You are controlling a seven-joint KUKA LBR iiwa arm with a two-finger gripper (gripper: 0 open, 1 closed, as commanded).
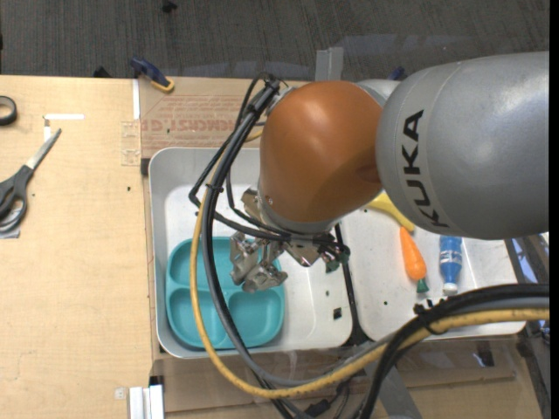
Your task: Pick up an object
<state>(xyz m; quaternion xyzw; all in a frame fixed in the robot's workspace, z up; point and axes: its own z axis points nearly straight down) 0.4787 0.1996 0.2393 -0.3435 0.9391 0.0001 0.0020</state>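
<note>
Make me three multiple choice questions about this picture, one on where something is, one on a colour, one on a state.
1. Where does the teal tray lie?
A. in the left bin
B. in the right bin
C. on the wooden bench

2. What colour is the carrot in the right bin?
A. green
B. orange
C. purple

3. How do the scissors on the bench lie?
A. standing in a cup
B. hanging from a hook
C. flat on the wood

Answers:
1. A, the tray sits inside the left bin, under the hand.
2. B, its body is orange beside the blue bottle.
3. C, they lie flat, left of both bins.
</note>
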